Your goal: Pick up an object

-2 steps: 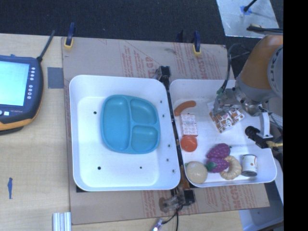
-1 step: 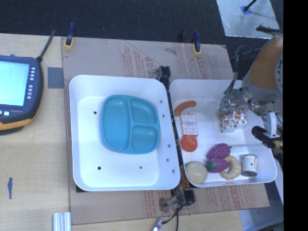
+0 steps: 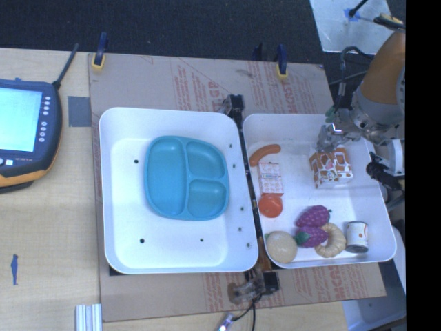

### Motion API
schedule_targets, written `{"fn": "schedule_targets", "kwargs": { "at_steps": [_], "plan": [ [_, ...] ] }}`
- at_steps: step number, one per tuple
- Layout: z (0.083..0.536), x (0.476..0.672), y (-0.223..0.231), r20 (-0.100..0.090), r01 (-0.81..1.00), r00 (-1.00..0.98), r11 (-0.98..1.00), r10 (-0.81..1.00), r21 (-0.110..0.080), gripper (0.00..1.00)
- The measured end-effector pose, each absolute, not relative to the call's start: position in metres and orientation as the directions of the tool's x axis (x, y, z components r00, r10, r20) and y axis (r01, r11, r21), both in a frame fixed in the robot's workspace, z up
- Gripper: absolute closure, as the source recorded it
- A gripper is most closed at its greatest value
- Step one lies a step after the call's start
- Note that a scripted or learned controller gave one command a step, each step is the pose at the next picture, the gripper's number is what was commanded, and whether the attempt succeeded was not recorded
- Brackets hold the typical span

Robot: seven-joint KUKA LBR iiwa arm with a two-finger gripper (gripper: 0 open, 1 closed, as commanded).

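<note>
My gripper [image 3: 331, 138] hangs over the back right part of the right bin [image 3: 303, 124], just above an orange-and-white waffle-patterned toy [image 3: 331, 167]. In the same bin lie a sausage [image 3: 264, 154], a small white packet [image 3: 270, 178], a red-orange round piece [image 3: 271, 205], a purple grape bunch [image 3: 313, 225], a beige round piece [image 3: 281, 246], a tan ring-shaped pastry [image 3: 332, 241] and a small can [image 3: 357, 236]. The gripper's tip is dark and seen from above.
The left bin [image 3: 117, 185] holds a blue divided plate [image 3: 187, 178]. A tablet-like pendant [image 3: 21, 129] lies at the far left on the bench. Clamps and cables sit along the cardboard's back edge and between the bins.
</note>
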State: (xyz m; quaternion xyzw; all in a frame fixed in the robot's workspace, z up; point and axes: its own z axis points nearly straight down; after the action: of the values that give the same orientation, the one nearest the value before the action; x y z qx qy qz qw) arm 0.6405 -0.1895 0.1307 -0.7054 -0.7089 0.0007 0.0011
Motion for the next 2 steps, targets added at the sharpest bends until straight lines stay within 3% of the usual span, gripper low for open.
{"fn": "schedule_targets", "kwargs": {
  "at_steps": [1,2],
  "plan": [
    [0.112,0.611,-0.207,-0.005,1.0,-0.006,0.006,1.0,0.018,1.0],
    [0.185,0.539,-0.212,0.001,1.0,-0.004,0.004,1.0,-0.005,1.0]
  ]
}}
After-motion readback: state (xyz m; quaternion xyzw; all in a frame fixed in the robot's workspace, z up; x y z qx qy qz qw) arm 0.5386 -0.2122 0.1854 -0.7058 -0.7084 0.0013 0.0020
